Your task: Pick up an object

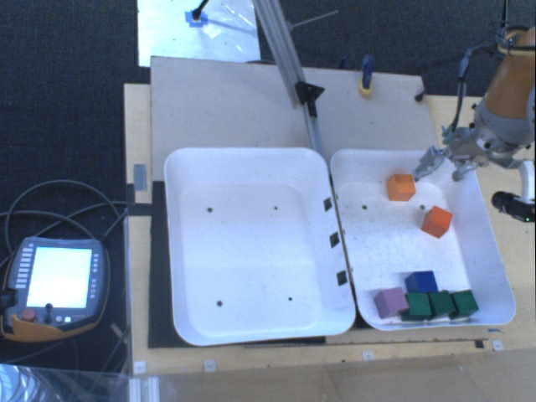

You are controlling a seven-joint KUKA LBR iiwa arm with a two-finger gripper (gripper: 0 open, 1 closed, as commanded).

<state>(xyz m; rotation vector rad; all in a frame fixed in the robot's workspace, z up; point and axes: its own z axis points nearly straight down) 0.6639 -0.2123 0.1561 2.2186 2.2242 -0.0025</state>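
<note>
A: Bins?
B: Left bin [251, 162] bare white. Right bin [494, 249] has blocks.
A: Arm?
B: Gripper [445, 164] over right bin's far edge, fingers apart, nothing betw them.
A: Blocks?
B: Orange cube [401, 187] just beside the fingers, second orange block [436, 221] nearer. Blue block [421, 281], green blocks [440, 305], purple block [389, 301] at near wall.

No text can be read anywhere (pendant screen blank).
</note>
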